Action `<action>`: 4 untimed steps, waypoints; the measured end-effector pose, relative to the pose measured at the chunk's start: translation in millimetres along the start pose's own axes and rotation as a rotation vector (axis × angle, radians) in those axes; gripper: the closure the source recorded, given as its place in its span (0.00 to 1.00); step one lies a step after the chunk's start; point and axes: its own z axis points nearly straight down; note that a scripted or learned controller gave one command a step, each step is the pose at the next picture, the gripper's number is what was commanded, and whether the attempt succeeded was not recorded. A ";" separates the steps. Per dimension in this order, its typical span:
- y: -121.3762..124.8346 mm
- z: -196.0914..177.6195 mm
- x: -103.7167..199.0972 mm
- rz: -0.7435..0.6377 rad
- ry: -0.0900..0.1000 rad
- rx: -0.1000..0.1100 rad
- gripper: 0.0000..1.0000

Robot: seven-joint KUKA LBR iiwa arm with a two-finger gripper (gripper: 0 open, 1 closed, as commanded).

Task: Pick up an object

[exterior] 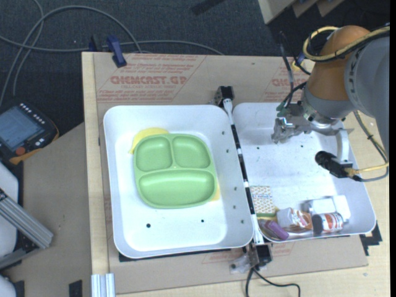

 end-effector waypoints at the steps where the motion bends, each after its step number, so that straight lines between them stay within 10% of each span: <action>1: -61.0 41.3 10.9 0.000 0.002 0.003 1.00; 2: 9.4 -59.8 39.5 -0.001 0.001 -0.001 1.00; 3: 10.5 -59.1 108.1 -0.002 0.002 0.002 1.00; 4: 5.4 -59.2 65.1 0.001 0.001 0.003 1.00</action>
